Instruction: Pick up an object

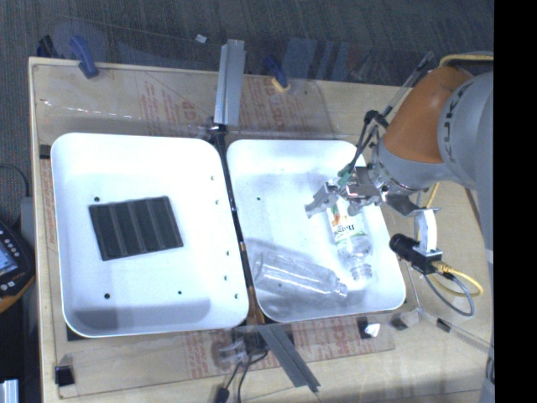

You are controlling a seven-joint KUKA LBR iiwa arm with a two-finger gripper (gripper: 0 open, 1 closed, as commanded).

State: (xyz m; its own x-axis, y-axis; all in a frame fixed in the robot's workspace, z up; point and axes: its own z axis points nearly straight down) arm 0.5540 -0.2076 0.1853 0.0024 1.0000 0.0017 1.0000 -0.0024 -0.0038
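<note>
Evidently light, slick and easily crushed, the clear plastic bottle (351,240) lies in the right bin (277,162); its body is best gripped. The gripper (342,193) hangs above it, state seemingly indeterminable.

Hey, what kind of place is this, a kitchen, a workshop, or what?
Most likely a robotics lab bench for grasping trials: a grey arm reaches over two white bins, one holding clear plastic bottles, and blue clamps grip the bench edge.
</note>
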